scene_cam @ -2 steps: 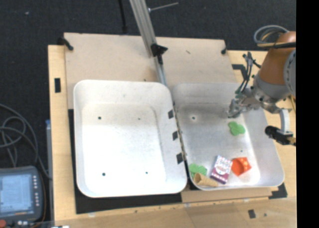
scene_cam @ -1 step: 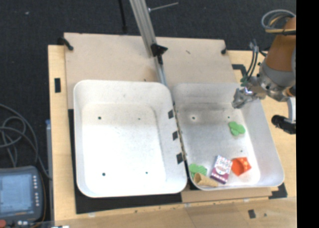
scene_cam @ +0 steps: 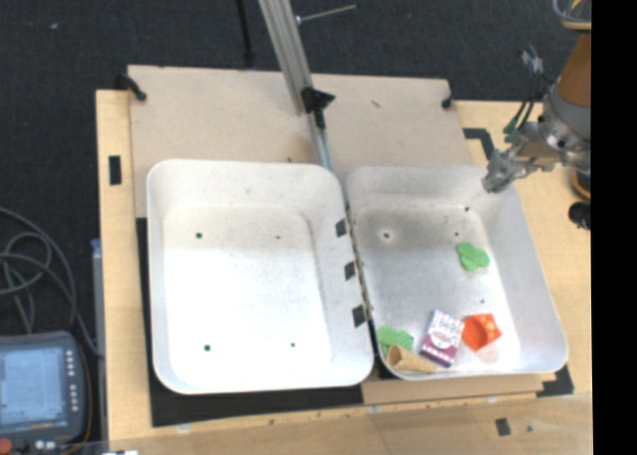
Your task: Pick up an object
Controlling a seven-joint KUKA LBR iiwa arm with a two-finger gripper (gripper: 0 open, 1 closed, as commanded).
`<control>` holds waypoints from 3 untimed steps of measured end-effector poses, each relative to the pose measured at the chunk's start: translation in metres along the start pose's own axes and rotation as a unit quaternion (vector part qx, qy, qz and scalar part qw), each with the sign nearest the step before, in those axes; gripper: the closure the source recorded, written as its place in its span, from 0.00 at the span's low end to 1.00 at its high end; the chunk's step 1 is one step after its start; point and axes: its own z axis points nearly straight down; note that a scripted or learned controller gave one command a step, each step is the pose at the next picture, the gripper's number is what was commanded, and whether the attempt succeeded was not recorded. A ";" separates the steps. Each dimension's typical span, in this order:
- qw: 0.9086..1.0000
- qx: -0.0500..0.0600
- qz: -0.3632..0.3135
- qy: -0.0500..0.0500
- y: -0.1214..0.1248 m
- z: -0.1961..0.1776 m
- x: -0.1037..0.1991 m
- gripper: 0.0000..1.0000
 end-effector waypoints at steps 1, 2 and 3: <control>1.000 0.003 -0.002 0.001 0.001 -0.009 -0.001 1.00; 1.000 0.004 0.000 0.002 -0.012 -0.014 0.059 1.00; 1.000 0.005 0.000 0.002 -0.015 -0.011 0.106 1.00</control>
